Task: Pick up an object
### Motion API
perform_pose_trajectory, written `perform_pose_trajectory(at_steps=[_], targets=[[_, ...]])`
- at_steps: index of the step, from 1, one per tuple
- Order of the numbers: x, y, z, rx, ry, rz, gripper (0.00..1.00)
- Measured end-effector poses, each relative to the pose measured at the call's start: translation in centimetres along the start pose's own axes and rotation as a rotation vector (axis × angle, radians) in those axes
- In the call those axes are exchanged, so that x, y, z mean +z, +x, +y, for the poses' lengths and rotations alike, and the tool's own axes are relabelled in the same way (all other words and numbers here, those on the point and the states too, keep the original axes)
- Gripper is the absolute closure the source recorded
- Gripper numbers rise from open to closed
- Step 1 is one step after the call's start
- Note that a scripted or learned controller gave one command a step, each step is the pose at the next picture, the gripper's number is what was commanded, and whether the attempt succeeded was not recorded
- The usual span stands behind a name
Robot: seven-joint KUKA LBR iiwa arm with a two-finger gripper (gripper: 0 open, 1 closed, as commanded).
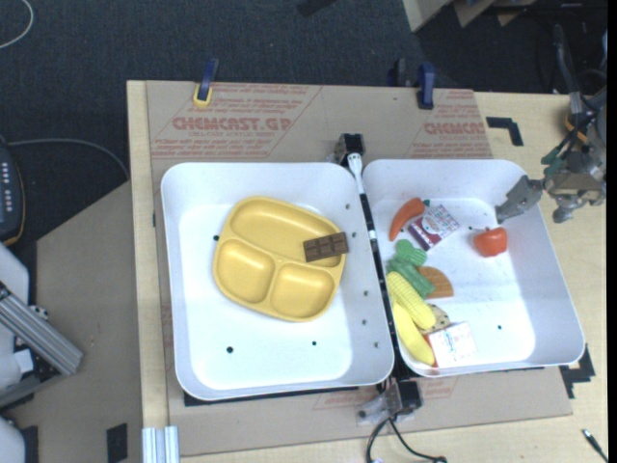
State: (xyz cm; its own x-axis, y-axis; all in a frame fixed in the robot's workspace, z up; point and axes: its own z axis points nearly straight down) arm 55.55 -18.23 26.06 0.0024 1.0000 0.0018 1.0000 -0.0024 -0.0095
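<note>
A wide cardboard-topped bench (289, 114) carries two shallow white plastic bins side by side. The left bin (193, 345) holds a yellow three-compartment plastic plate (260, 268), with a small brown chocolate-bar piece (325, 248) lying on its right rim. The right bin (549, 326) holds toy food: a yellow corn cob (407, 302), a green vegetable (410, 261), an orange carrot (406, 216), a small white printed packet (436, 226), a white carton (451, 343) and a round red tomato (491, 242). The grey two-finger gripper (516, 201) sits over the right bin's upper right, just beside the tomato; whether its pincer is apart or together cannot be told.
</note>
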Motion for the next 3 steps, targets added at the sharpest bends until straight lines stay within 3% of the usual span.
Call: perform_pose_trajectory(at_steps=[1, 3], targets=[[-0.5, 0.0, 0.2, -0.003, -0.011, -0.002, 0.00], [10.9, 1.3, -0.3, -0.003, -0.002, 0.001, 0.00]])
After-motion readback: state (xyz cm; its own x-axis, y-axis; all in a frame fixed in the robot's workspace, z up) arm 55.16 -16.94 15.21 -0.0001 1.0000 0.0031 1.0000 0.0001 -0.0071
